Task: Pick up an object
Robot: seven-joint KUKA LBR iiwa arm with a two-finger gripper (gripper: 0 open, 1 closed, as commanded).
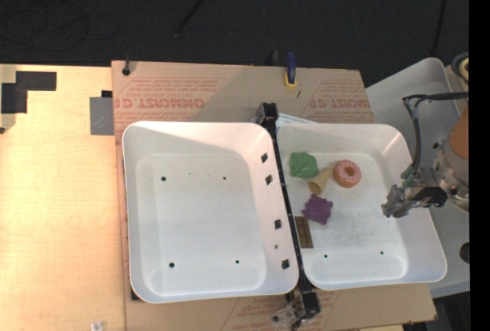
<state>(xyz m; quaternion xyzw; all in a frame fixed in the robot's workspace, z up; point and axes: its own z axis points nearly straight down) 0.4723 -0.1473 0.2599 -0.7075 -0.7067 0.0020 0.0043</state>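
Note:
The right bin (398, 260) holds a green lumpy object (303, 165), a pink ring-shaped donut (348, 173), a tan cone (320, 181) between them, and a purple knobbly object (317, 209) just below. My gripper (396, 204) hangs over the right side of this bin, to the right of all the objects and apart from them. I see nothing between its fingers.
The left bin (145, 276) sits beside the right one on brown cardboard (191, 96). A black clamp strip (282, 199) runs along the seam between the bins. A pale wooden bench top (53, 207) lies to the left.

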